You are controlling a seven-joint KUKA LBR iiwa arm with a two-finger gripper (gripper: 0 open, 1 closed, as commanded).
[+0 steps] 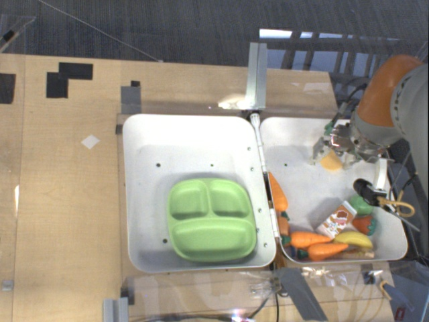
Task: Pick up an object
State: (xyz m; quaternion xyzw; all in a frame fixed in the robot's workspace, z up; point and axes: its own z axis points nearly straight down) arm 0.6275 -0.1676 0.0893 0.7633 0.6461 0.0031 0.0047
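From my seat I have the arm [395, 96] reaching in from the right over the far part of the right bin [295, 180], with the pincer [333, 146] low above the bin floor. A small yellow block [332, 162] sits right at its tips, on the near side, and I judge that to be the piece it is going for. I cannot tell whether the tips are touching it or merely beside it, and I cannot tell how the pincer stands. The block looks squat, with no clear long axis. Near the right bin's near edge lie two carrots [320, 245], a banana [354, 239] and a small carton [337, 221], well apart from the pincer. The left bin [154, 153] carries a green tray [212, 219] on the bench [60, 200]
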